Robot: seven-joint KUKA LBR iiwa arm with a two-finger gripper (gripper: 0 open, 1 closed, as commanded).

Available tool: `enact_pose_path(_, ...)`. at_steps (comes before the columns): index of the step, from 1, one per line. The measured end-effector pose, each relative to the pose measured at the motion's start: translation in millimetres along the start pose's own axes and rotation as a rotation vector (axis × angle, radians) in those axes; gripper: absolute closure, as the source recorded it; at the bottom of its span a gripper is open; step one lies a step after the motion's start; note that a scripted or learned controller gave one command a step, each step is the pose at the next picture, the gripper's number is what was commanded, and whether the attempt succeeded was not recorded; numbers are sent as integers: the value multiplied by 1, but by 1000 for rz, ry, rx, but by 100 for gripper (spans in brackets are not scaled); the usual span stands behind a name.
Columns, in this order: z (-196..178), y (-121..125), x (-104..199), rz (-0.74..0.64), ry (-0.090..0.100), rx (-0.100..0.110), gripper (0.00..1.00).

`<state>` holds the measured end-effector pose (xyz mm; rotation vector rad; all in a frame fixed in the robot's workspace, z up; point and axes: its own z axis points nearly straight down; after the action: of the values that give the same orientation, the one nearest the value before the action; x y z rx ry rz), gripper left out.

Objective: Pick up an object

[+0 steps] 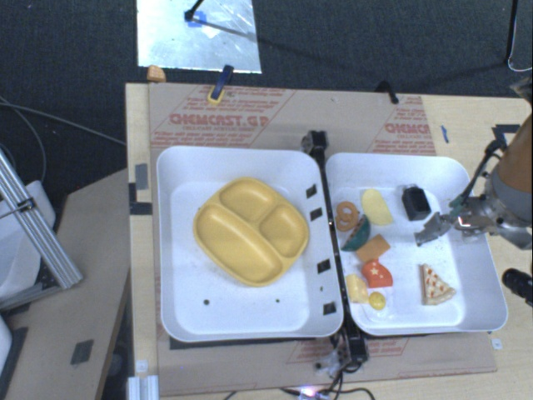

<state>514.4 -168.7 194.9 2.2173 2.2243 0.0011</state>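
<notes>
Gripper [435, 226] sits over the right bin [475, 311], between black block [415, 201] and pizza slice [435, 285]. Can't tell how far the fingers are open. Nothing seen between them.

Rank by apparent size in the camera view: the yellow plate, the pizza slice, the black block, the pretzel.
1. Yellow plate, clearly the largest.
2. Pizza slice.
3. Black block and pretzel look about alike; I cannot rank them.
</notes>
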Motion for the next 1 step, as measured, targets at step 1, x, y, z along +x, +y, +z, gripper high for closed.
enact_pose_path(1,86,-17,52,-4,4,6,0)
